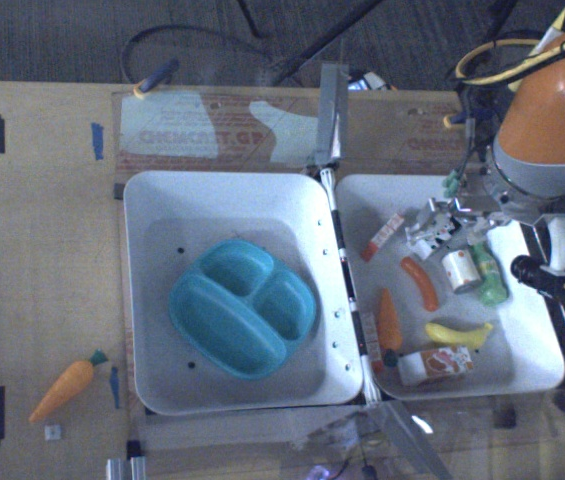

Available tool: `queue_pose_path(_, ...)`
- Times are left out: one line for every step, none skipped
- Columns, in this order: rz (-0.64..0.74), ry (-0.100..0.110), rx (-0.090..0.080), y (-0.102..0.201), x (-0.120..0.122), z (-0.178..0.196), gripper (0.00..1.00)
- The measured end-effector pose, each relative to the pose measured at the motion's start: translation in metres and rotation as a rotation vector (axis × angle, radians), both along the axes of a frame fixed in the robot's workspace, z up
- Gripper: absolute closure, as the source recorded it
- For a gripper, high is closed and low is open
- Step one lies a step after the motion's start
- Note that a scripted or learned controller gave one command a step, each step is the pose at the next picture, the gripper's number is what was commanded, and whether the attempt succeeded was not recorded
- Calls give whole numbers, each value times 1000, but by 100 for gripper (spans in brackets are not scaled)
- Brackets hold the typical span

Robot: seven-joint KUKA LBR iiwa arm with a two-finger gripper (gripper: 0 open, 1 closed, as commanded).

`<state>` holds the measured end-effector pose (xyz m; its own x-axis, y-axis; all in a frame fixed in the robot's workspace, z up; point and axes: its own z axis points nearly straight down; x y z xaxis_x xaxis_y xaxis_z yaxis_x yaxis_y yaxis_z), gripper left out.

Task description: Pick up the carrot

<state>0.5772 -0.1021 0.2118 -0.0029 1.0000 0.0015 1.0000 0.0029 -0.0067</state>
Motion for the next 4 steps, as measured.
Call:
queue_pose_path(122, 0, 1, -7, -53, -112, 0)
queue_pose_path(298, -2, 2, -61, -99, -60, 0)
queue_pose_path(78, -1, 13, -112, -36, -112, 0)
queue_pose_path(77, -1, 13, -112, -36, -112, 0)
